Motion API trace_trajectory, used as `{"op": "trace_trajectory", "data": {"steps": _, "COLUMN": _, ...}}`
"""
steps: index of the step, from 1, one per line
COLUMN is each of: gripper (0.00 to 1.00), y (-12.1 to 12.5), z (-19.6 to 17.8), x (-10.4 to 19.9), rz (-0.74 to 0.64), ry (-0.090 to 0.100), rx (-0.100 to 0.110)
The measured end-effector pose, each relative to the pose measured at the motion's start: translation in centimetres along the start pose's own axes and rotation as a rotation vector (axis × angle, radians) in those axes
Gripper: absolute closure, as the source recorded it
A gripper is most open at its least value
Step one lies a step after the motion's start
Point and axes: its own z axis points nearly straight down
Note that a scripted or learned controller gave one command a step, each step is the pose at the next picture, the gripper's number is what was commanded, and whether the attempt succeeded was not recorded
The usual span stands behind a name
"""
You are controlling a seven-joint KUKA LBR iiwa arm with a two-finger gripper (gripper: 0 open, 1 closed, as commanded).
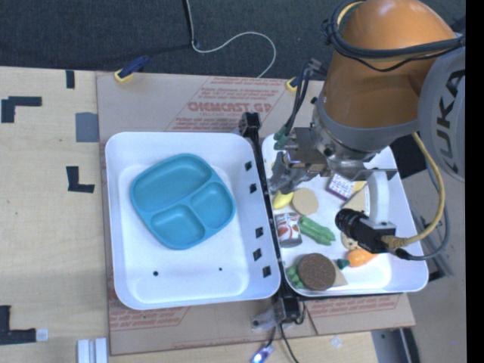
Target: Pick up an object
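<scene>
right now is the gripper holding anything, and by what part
Cannot be told: the gripper sits low over the right bin near the yellow piece, its tip hidden.

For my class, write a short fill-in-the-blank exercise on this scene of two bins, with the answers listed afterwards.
1. The blue divided plate lies in the ____ bin.
2. The plate has ____ compartments.
3. The green pea pod, the small can and the brown round cookie lie in the ____ bin.
4. The arm's rounded band is coloured ____.

Answers: left; three; right; orange
</scene>
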Motion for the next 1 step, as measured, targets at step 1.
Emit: {"op": "trace_trajectory", "data": {"steps": 1, "gripper": 1.00, "y": -0.06, "z": 0.47, "x": -4.67, "rz": 0.009, "ry": -0.003, "rx": 0.004}}
